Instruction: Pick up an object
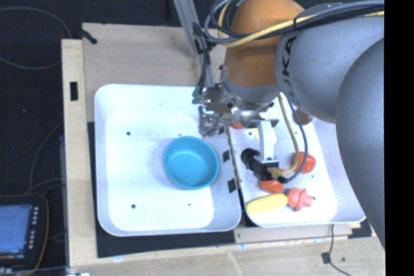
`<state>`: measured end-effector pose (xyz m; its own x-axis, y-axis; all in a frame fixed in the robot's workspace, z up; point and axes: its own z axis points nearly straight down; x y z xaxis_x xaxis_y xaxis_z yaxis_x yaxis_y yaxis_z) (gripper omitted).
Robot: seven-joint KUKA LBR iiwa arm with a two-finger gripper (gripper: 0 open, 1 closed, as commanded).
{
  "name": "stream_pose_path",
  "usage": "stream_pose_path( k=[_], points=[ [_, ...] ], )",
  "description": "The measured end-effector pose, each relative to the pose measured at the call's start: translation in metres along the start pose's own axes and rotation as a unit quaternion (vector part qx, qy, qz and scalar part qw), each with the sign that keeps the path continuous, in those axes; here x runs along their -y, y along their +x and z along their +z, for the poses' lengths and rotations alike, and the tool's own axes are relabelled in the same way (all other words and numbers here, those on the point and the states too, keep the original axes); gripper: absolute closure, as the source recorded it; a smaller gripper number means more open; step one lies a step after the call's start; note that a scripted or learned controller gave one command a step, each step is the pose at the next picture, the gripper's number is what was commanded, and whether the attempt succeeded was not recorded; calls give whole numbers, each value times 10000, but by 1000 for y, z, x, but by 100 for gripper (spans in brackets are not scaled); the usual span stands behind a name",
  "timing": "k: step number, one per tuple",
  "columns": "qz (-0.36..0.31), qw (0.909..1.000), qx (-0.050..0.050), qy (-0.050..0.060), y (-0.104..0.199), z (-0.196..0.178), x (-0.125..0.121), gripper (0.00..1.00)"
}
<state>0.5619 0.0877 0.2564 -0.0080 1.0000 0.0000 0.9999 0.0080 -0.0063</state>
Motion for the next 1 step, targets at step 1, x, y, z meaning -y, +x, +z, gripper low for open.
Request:
stream_pose_path(
  k=[1],
  points=[
    [19,10000,-10,-7,-1,-1,-1,0]
  ],
)
